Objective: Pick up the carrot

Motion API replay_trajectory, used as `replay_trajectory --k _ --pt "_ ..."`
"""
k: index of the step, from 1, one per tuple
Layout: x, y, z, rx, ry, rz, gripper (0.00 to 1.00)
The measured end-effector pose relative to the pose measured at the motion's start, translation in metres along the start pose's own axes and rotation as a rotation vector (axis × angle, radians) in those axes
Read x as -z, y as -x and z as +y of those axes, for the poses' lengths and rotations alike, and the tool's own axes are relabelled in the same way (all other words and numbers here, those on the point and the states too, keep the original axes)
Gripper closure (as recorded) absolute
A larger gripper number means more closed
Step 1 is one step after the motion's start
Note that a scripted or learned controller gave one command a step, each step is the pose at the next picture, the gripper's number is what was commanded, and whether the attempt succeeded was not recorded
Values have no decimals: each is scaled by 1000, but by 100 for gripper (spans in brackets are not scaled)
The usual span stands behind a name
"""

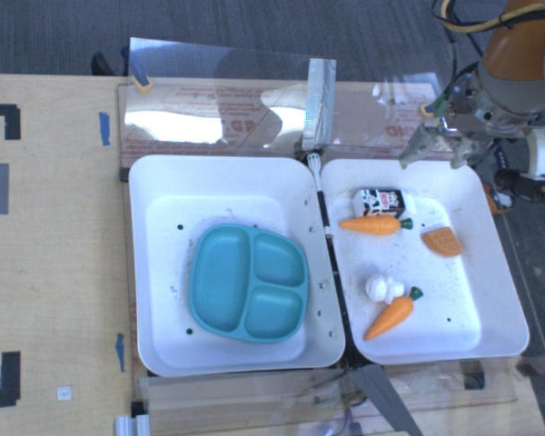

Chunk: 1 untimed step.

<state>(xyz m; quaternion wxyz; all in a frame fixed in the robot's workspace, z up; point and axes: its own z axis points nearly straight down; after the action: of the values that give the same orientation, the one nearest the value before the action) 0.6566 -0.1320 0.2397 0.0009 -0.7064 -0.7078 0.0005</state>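
Floor [254, 7] back there is dark grey carpet, kinda ribbed looking. The surface [45, 271] is pale wood-grain board with black corner marks [7, 121] and small blue tape bits [104, 127] on it. A clear plastic sheet [227, 107] stands along the back edge, catching bright glare. Light is even, pretty flat overall.

My grey arm with its orange band [523, 34] is cut off by the top and right edges, so I see little above the wrist. My two-finger gripper [436, 143] is small and blurred against the clear plastic sheet; I cannot tell how its fingers stand. The small black-and-white printed item [381, 201] is perhaps a carton, its print unreadable.
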Motion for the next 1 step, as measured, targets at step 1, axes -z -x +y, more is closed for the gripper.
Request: replay_trajectory --k 1 --pt "-122 -25 11 193 22 -7 0"
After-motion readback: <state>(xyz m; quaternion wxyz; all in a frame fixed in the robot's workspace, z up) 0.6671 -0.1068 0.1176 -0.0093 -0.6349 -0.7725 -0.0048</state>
